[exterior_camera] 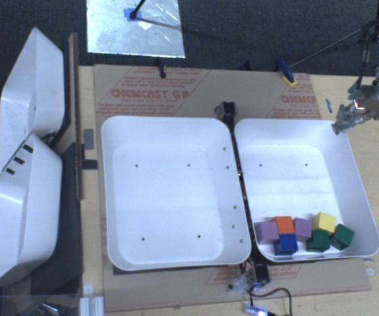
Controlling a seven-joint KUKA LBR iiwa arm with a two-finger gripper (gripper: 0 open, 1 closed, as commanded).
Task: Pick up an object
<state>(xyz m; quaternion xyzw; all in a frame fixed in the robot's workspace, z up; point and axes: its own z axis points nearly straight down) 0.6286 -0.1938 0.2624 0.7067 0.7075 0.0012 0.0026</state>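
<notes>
A: Above the bench, at the right edge of the camera view, what is the gripper point(345, 122) doing?

B: It hangs over the far right rim of the right bin point(288, 151), well apart from anything it could take. I can't tell how it's set; it's too small and blurred there. Nothing shows in it.

A: So which step is this?

B: The approach, I'd say, with the pick not yet begun. The next move calls for coming along the bin toward its near wall and lowering onto one block.

A: Where are the blocks?

B: All in the right bin, bunched against the near wall: a purple block point(266, 231), an orange block point(283, 224), a blue block point(286, 243), a pink block point(302, 227), a yellow block point(324, 222) and two green blocks point(329, 238). They touch, so singling one out looks awkward.

A: And the left bin point(169, 189)?

B: I see bare white floor with a few dark dots
</notes>
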